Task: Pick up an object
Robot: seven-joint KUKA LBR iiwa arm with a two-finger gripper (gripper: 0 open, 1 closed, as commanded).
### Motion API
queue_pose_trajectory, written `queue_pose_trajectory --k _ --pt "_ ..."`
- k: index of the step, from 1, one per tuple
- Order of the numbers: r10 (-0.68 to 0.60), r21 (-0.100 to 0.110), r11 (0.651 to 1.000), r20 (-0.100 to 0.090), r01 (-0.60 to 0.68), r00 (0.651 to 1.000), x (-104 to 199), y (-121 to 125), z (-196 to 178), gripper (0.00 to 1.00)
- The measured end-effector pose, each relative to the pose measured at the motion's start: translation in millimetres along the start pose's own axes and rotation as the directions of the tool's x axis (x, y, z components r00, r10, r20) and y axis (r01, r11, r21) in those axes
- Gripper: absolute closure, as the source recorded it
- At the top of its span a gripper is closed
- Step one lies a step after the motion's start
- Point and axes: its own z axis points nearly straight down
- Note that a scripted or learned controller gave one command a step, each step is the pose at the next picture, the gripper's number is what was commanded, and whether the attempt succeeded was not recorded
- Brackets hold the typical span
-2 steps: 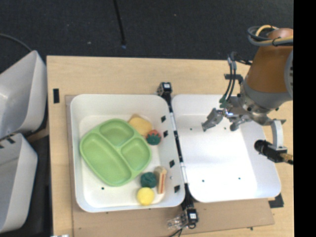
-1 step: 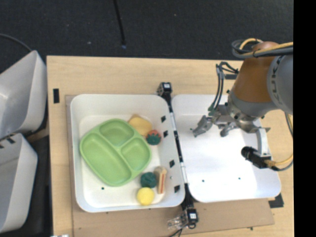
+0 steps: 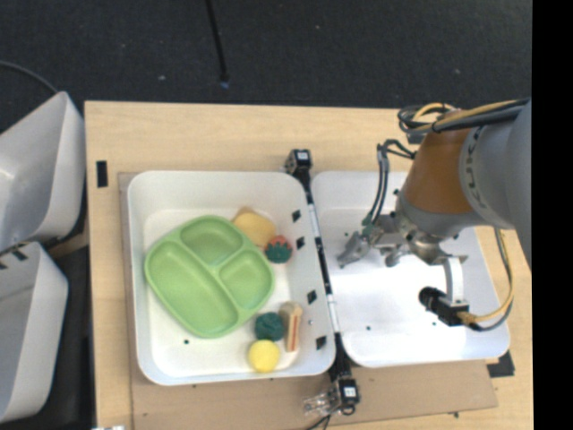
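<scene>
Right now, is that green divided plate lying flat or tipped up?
Flat. The green plate rests on the floor of the left bin, all three compartments facing up, with nothing showing in them.

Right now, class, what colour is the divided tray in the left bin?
Light green; the divided tray shows clearly in the camera view.

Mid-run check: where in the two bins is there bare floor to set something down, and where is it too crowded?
The right bin has bare floor along its near edge and near-left corner, below the tool. The left bin is crowded: the green tray fills most of it, with the yellow ball and other small toys packed along the divider side. Only narrow strips remain by its left and near walls.
</scene>
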Motion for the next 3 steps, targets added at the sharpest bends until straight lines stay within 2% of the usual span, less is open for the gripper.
queue_pose_trajectory --k 1,2,3 --pt "0.004 -0.004 1.000 0.000 -0.004 1.000 -0.8 2.3 -12.4 1.00" --pt "-0.004 -0.014 1.000 0.002 0.004 1.000 0.7 9.7 -72.4 1.00" --pt "-0.004 -0.013 1.000 0.002 0.004 1.000 -2.1 21.3 -126.4 1.00"
